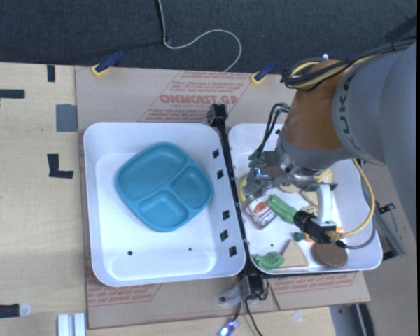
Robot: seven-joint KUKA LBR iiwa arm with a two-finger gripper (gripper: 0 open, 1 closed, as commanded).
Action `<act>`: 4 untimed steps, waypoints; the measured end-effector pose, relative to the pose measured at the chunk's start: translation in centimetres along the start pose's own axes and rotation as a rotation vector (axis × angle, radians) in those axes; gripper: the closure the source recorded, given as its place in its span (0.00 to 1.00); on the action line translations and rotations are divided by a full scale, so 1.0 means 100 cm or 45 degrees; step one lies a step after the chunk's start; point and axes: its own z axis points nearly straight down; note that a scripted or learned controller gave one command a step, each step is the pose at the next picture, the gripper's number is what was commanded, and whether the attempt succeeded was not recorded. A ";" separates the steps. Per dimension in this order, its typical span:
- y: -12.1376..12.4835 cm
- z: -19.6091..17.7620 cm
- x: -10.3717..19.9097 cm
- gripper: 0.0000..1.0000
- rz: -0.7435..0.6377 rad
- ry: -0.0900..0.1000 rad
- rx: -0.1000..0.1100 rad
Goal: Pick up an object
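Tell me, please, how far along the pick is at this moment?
Done: the arm has reached into the right bin, with the gripper low over the clutter by its left wall. In hand: nothing visibly; the red packet and green piece lie on the bin floor. Left: grasping an item and lifting it. The blue plate sits in the left bin.

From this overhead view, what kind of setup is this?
Likely a lab bin-picking test bench: a KUKA arm reaches into the right bin of mixed small items, a blue divided plate lies in the left bin, all on cardboard.
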 end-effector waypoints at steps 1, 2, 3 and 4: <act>-0.009 -0.122 0.072 1.00 -0.016 0.005 -0.026; -0.001 -0.032 0.013 1.00 0.004 -0.003 -0.001; -0.049 -0.133 -0.032 1.00 0.002 -0.002 -0.020; -0.059 -0.058 0.048 1.00 -0.013 0.002 0.000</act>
